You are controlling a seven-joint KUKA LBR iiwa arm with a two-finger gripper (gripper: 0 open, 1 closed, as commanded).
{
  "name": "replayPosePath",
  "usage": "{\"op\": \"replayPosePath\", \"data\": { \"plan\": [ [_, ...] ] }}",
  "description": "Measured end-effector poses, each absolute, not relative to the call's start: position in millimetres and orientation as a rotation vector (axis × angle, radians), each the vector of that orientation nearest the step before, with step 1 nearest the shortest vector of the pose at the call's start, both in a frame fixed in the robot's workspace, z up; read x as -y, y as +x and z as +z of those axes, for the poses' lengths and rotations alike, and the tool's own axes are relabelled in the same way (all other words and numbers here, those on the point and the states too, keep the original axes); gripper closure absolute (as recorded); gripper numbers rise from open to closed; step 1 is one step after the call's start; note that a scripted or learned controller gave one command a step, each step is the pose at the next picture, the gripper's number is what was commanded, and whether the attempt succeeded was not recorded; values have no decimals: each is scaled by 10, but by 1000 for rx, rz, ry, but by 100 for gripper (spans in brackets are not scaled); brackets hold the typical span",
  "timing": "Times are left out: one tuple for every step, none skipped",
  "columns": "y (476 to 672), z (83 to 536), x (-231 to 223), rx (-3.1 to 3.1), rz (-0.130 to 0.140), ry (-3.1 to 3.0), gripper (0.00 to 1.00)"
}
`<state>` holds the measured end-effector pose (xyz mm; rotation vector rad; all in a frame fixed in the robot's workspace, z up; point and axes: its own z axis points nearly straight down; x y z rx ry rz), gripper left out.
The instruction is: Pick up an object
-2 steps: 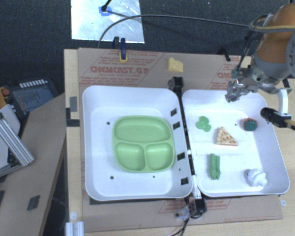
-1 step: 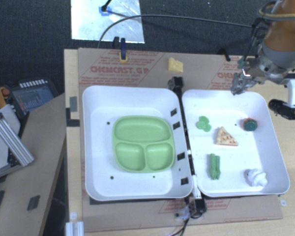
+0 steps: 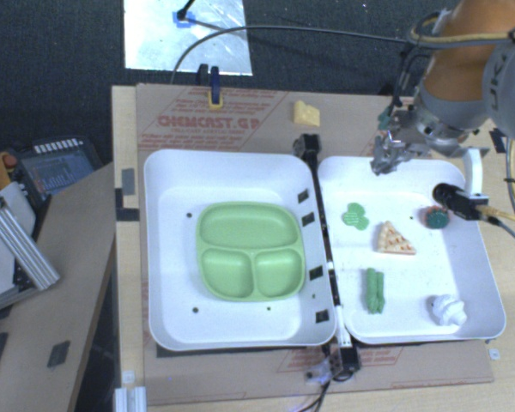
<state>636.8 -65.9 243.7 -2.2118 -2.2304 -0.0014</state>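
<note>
Objects to pick all lie in the right bin [image 3: 481,256]: a green leaf-shaped piece [image 3: 355,216], a pizza-slice toy [image 3: 396,239], a long green vegetable [image 3: 374,290], a white crumpled item [image 3: 446,310] and a small dark green round thing [image 3: 436,219] near the far right wall. The pincer [image 3: 386,157] hangs over the bin's back edge, well apart from all of them, with nothing between its tips; whether they are apart or together, I cannot tell. I think the risks are these: flat pieces may slip, and a descent near the rim could strike the wall. The left bin [image 3: 167,230] holds a green divided plate [image 3: 250,251].
</note>
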Motion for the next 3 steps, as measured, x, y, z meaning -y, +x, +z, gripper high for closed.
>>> {"op": "replayPosePath", "data": {
  "plan": [
    [6349, 2317, 51, 2232, -3, -2209, 100],
    [6325, 2193, -478, 2231, -3, -2209, 100],
    [6287, 2324, -1038, 2232, -5, -2210, 100]
  ]
}}
